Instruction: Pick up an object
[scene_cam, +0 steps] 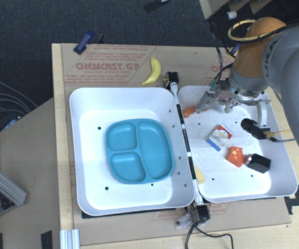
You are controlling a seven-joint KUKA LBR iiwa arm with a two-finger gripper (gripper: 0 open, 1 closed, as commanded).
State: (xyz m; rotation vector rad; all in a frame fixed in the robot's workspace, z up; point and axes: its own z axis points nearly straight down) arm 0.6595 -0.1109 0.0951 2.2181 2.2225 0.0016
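Fingers of the gripper [218, 100] hang over the right bin's [282, 185] far end; whether they are apart or together, I cannot tell. Just left of them lies an orange piece [189, 110]. Nearer the camera lie a small box [219, 137], a red block [235, 155] and a black block [258, 163].

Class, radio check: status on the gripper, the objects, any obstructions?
Gripper over right bin's far end, grip unclear. Orange piece beside it, unheld. Red block, small carton loose. Nothing blocking.
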